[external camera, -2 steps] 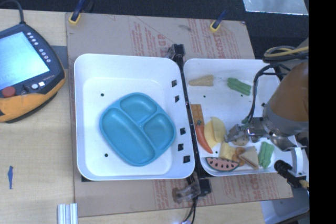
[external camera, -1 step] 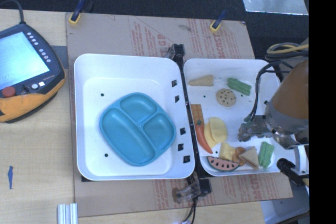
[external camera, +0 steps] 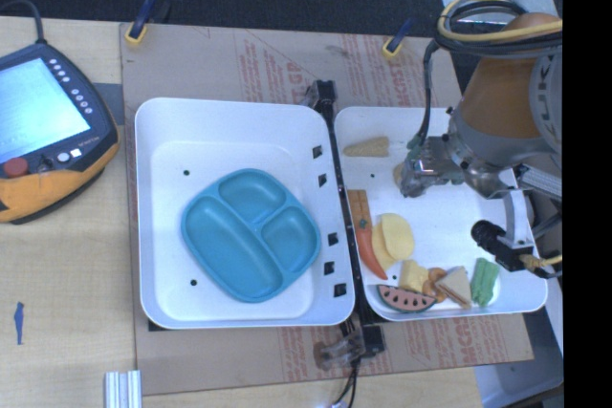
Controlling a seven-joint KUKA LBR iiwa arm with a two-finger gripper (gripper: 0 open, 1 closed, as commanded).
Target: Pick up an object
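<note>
The right bin (external camera: 449, 215) holds several toy foods. A tan bread piece (external camera: 366, 147) lies near its back left corner, and a yellow slice (external camera: 395, 236) sits beside a red-orange carrot (external camera: 367, 246) at the left wall. Along the front edge lie a watermelon wedge (external camera: 406, 298), a yellow cheese chunk (external camera: 414, 275), a sandwich triangle (external camera: 454, 285) and a green piece (external camera: 485, 282). My gripper (external camera: 419, 173) hangs over the middle of this bin, right of the bread and behind the yellow slice. I see nothing held in it.
The left bin (external camera: 158, 158) holds a blue divided plate (external camera: 251, 233). A black divider with clips (external camera: 332, 196) runs between the bins. A teach pendant (external camera: 43, 134) lies at the far left of the bench. The arm's body (external camera: 502, 105) covers the right bin's back right corner.
</note>
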